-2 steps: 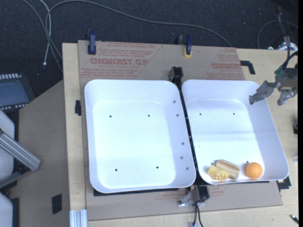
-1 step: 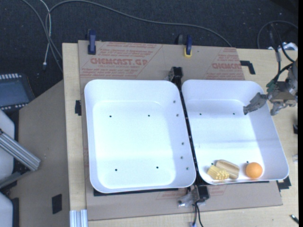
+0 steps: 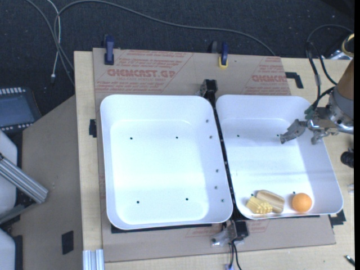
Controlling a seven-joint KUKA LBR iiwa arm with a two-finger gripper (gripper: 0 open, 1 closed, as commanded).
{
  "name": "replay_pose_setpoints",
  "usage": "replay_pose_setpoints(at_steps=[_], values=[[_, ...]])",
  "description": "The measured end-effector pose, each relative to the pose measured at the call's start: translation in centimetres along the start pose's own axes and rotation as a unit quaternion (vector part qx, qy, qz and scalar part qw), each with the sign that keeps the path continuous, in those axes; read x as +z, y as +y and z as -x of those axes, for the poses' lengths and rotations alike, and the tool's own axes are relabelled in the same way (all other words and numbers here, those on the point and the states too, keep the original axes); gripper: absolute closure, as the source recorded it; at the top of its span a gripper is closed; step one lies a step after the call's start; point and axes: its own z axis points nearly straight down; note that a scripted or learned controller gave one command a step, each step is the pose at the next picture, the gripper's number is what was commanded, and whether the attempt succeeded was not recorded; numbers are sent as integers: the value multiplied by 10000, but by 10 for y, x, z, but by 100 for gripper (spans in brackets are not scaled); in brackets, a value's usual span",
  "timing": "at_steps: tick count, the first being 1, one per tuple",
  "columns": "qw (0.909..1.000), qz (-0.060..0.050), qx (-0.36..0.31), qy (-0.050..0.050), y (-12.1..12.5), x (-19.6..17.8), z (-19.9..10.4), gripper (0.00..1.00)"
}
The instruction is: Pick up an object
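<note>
Gripper point(image 3: 304, 132) sits over the right bin point(image 3: 264, 167), near that bin's far right corner; its two fingers are spread apart, one reaching toward the bin's middle, the other pointing back at the right rim, with nothing between them. The grey arm point(image 3: 344, 103) enters across the right bin's right rim and rises out of view at the picture's edge. Candidate objects all lie along the right bin's near wall, well apart from the gripper: an orange ball point(image 3: 302, 202) toward the near right corner, a tan bread-roll-shaped piece point(image 3: 270, 197) just to the ball's left, and a yellow corn cob point(image 3: 259, 207) touching the roll on its near-left side. The right bin's floor between gripper and objects is bare white, with a shadow under the tool. The left bin point(image 3: 163, 162) lies side by side with the right bin, rims meeting at a black clip point(image 3: 209, 87) at the far end. Both bins rest on a printed cardboard sheet point(image 3: 169, 72) held at the far edge by two blue clamps point(image 3: 109, 48).
</note>
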Motion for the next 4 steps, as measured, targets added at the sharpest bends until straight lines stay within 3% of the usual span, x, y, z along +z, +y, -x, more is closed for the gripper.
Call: replay_pose_setpoints(at_steps=[1,2,4], values=[[10000,-3,-3,2,-1,61,-6,0],[10000,32,-1,-9,0,47,-5,100],[10000,43,-1,-12,-1,-60,-7,100]])
